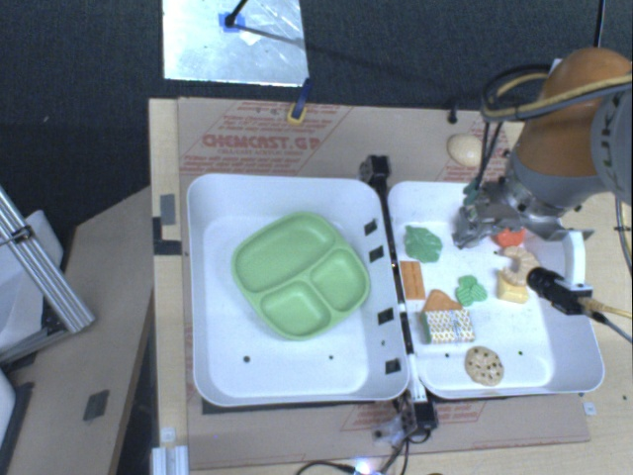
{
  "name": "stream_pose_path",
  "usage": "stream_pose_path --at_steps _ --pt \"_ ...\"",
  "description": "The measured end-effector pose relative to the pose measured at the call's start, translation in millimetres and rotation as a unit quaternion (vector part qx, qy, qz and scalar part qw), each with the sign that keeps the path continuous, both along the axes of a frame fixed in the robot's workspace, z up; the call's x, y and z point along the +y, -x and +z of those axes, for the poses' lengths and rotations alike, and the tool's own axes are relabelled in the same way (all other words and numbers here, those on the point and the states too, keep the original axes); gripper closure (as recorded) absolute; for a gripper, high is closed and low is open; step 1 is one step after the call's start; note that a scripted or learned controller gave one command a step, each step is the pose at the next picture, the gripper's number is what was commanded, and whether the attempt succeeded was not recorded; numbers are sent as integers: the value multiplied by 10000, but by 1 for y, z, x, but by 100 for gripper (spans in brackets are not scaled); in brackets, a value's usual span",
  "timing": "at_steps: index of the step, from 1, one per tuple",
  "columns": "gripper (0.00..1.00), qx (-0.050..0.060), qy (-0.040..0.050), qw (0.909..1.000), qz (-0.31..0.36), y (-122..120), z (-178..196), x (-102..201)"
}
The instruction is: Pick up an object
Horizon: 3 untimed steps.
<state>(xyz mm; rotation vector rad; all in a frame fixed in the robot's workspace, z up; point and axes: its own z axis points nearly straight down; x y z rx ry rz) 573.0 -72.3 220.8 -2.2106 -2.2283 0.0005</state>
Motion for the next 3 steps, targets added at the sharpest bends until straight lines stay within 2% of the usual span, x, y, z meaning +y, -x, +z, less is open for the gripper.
stream_pose_path --at_steps 2,3 --pt "100 -5 2 10000 0 55 12 67" --pt "100 -14 4 10000 -27 54 13 66"
